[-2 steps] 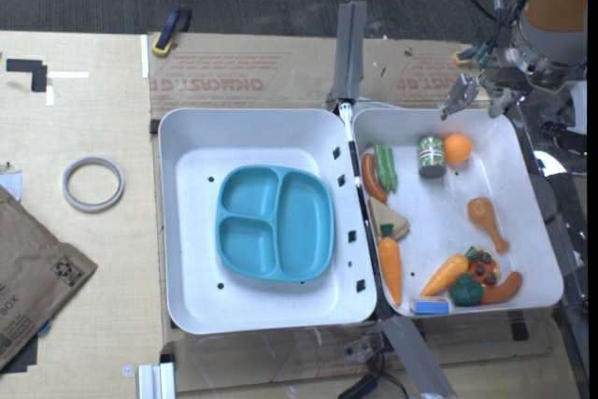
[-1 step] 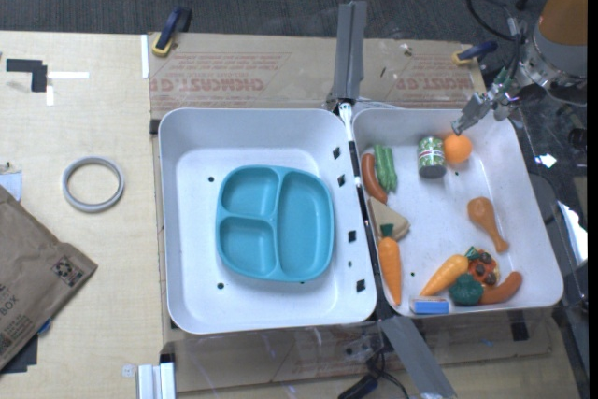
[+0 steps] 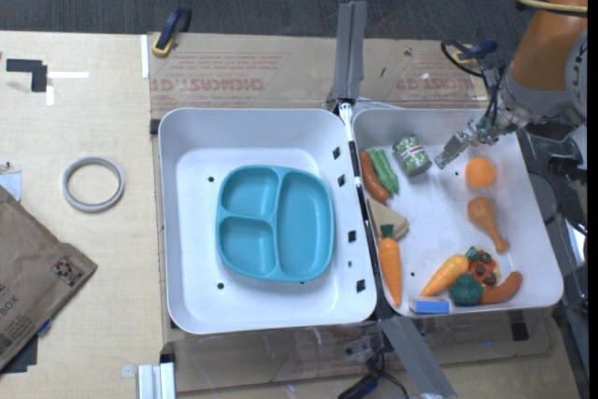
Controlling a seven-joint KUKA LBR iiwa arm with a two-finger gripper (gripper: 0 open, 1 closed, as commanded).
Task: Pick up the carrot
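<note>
An orange carrot [image 3: 390,268] lies lengthwise along the left wall of the right bin [image 3: 547,229], pointing toward the front. A second, paler carrot [image 3: 445,274] lies at a slant near the front of the same bin. My gripper [image 3: 454,149] hangs over the back of the right bin, between a green can [image 3: 411,154] and an orange ball [image 3: 480,173]. It is well behind both carrots and has nothing in it. The arm reaches in from the upper right.
The right bin also holds a green vegetable [image 3: 384,171] beside a reddish sausage [image 3: 371,180], a tan wedge [image 3: 393,221], a drumstick [image 3: 488,220], a green-and-red toy [image 3: 473,279], another sausage [image 3: 505,288] and a blue block [image 3: 431,306]. A teal divided plate [image 3: 277,222] sits in the left bin [image 3: 187,201].
</note>
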